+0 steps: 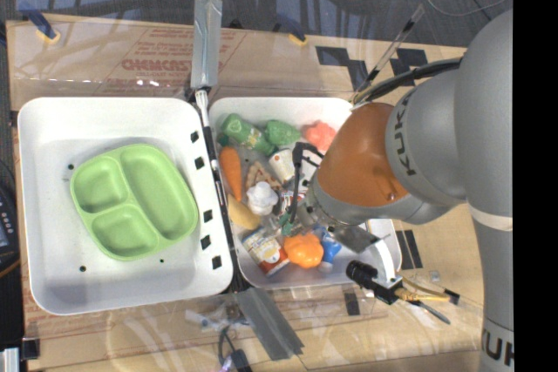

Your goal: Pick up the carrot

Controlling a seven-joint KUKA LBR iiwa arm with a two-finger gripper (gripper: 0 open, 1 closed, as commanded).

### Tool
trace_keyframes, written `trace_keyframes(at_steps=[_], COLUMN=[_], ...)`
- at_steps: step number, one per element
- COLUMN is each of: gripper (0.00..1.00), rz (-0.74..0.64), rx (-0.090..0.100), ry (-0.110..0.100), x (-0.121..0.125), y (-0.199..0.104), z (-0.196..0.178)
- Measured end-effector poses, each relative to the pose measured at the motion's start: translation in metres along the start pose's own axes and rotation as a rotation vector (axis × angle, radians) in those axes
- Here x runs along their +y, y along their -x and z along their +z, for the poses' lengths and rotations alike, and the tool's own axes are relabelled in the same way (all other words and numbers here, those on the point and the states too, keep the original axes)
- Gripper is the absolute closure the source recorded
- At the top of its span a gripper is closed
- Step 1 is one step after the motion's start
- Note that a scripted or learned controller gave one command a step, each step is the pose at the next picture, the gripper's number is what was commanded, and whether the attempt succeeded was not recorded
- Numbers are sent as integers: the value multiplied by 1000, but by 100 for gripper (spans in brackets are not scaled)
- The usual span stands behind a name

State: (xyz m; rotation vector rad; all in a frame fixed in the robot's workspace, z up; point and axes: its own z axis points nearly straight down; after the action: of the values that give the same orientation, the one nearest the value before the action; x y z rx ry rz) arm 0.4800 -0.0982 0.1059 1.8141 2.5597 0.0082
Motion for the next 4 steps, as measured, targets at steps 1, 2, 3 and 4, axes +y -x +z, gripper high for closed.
trace_keyframes(at_steps=[1,2,3,4], gripper=[0,100,100,0], rz=[0,-6,117,116], rx=[0,0,-1,0], ry=[-1,0,-6,-8], x=[0,1,45,45], y=[0,0,61,61], z=[0,-9,-121,-120])
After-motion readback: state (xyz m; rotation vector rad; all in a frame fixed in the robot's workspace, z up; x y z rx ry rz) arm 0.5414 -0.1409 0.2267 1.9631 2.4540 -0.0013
